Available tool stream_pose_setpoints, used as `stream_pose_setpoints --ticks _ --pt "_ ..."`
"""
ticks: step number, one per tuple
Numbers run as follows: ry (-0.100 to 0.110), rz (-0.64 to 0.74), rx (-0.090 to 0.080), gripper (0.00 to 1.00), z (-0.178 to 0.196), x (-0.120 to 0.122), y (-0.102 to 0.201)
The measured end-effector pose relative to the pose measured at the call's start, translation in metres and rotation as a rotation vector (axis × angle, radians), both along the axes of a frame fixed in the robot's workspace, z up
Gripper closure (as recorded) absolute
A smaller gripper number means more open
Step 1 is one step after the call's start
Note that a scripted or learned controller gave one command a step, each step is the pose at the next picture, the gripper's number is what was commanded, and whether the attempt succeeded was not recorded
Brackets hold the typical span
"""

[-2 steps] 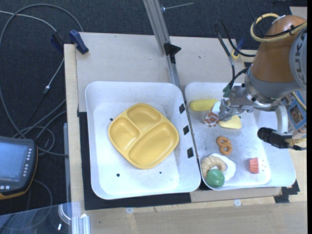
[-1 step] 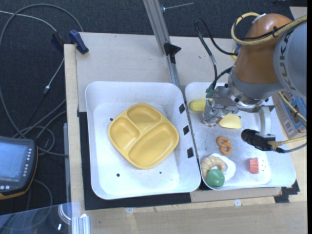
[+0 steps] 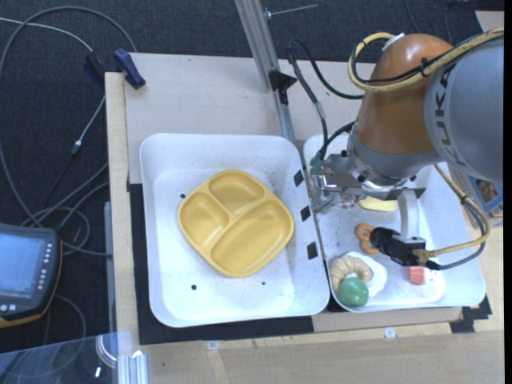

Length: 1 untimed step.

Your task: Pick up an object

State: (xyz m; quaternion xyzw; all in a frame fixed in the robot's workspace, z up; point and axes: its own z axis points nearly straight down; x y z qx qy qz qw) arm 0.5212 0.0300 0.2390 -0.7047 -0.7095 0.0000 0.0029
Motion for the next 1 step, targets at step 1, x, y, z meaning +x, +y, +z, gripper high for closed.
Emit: stream_pose_setpoints --ticks 1 --pt "0.000 -0.001 -0.001 1.00 -0.0009 -0.0178 0.0424"
